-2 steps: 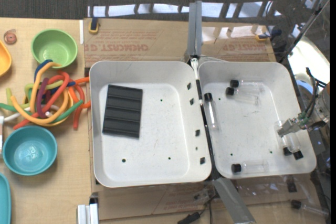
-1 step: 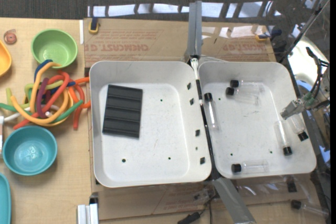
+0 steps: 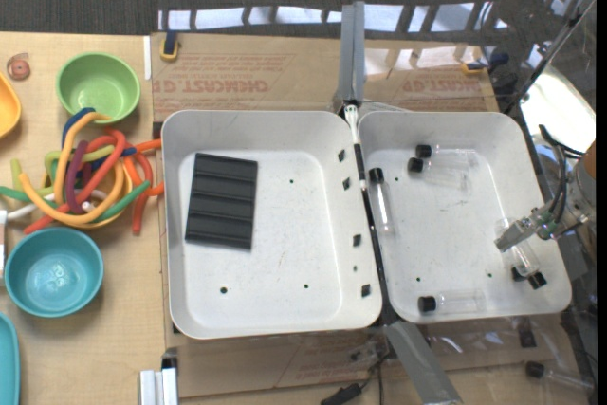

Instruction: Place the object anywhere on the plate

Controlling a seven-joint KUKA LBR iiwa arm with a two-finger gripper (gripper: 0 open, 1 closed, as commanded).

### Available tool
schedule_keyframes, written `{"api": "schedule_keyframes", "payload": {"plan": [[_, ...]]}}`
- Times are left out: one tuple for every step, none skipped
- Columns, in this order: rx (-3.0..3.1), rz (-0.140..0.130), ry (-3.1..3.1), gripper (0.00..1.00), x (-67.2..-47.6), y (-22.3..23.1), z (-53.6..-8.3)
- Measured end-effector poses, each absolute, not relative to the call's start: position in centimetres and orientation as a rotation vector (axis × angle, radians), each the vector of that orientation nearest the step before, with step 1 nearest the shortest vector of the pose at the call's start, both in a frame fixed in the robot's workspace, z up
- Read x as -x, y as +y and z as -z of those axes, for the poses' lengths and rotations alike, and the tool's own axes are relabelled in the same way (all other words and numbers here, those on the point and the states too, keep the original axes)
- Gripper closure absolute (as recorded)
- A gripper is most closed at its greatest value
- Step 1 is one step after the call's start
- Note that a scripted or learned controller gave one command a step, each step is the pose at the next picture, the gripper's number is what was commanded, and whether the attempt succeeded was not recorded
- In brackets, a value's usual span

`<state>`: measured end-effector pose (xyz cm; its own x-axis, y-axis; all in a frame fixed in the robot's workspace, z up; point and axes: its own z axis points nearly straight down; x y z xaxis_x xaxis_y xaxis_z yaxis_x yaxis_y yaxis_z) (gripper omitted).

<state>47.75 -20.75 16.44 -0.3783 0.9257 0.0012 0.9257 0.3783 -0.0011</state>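
Camera view is showing the gripper [image 3: 513,239] hovering beside a clear capped tube [image 3: 531,277], its opening impossible to tell. The tube is looking light, stiff and slippery, favouring a mid-body grip.

Gripper [image 3: 517,237] at right bin [image 3: 531,166] right wall too small and blurred to read finger spacing. Arm cut off by right edge just past that bin. Left of left bin [image 3: 180,204]: orange dish [image 3: 8,114] and teal plate [image 3: 6,365] sliced by left edge. Coloured cords [image 3: 90,175] tangled, ends hidden under each other. Clear items in right bin hard to make out.
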Motion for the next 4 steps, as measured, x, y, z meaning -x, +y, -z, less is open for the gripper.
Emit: {"api": "schedule_keyframes", "payload": {"plan": [[1.797, -0.001, -2.578, 1.0, -51.0, -22.2, -19.3], [1.551, 0.0, -2.73, 1.0, -47.8, -20.2, -16.6], [1.467, 0.001, -2.781, 1.0, -52.2, -22.1, -17.9], [1.367, -0.001, -2.831, 1.0, -58.1, -22.2, -17.4]]}}
